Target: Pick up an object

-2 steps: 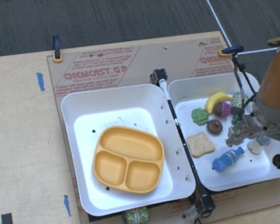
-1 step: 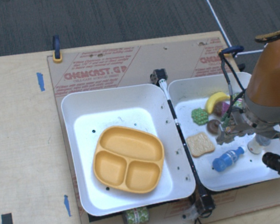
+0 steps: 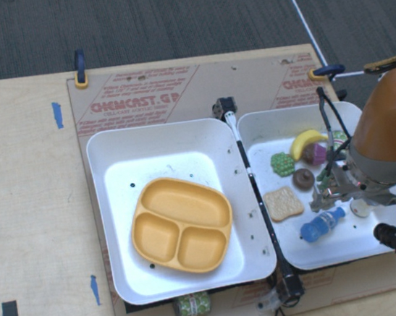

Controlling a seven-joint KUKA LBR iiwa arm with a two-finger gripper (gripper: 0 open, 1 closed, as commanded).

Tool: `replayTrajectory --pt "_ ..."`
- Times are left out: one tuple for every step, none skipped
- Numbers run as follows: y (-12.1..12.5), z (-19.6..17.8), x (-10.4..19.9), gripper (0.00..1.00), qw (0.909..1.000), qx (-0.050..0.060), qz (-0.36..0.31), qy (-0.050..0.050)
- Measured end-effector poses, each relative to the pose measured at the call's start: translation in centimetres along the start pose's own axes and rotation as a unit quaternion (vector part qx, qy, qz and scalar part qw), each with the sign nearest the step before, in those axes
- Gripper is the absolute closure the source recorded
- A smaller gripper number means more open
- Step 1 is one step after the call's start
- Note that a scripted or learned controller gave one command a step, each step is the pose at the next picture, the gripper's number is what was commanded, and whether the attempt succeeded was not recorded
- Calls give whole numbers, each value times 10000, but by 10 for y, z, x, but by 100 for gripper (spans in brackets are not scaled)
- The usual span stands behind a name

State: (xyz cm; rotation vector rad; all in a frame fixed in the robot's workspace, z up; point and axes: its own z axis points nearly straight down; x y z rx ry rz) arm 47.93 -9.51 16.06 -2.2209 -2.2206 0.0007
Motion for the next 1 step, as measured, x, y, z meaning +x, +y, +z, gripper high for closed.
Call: replayTrajectory --pt "1 -25 14 100 10000 -25 -7 -7"
